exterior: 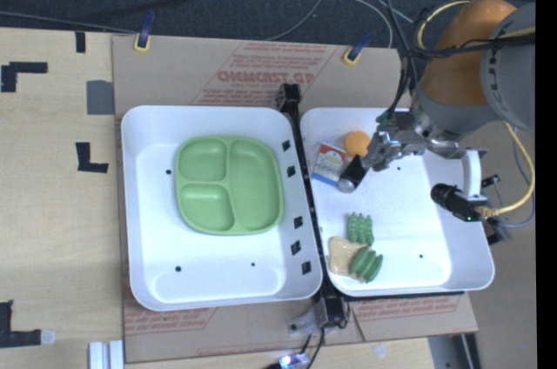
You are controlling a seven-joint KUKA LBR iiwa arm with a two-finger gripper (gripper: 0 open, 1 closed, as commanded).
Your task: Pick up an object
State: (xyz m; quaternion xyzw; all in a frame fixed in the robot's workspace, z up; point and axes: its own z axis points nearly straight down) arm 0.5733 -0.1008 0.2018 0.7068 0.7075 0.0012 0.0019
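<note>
Camera view, lower right of the frame first: the right bin holds a beige piece pressed against two green ridged toys, clustered by the divider, awkward to separate. Left of centre, a green divided plate lies flat in the left bin. Further up, a small carton and an orange ball sit touching. The gripper dips beside them, probably targeting one; its opening cannot be judged.
</note>
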